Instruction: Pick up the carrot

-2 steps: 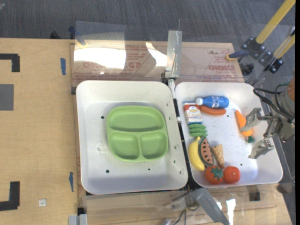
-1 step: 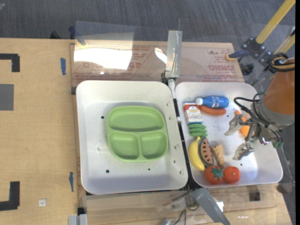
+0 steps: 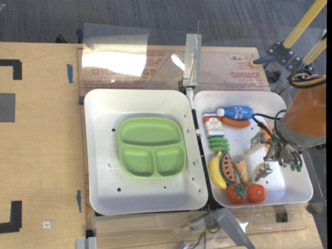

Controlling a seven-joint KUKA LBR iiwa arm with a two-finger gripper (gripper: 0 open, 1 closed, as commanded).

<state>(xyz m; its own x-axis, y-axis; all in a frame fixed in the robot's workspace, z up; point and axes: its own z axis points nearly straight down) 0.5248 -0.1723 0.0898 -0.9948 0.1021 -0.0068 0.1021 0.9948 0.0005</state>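
Approach step: end effector (image 3: 263, 160) low in right bin (image 3: 298, 188), finger state unclear. Carrot (image 3: 236, 122) at far side, ungrasped. Next: shift far-left, descend.

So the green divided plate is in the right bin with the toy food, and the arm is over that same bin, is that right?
Not quite. The camera view shows the green divided plate in the left bin, by itself. The toy food, such as the banana and the watermelon slice, lies in the right bin, and the arm is indeed over that right bin.
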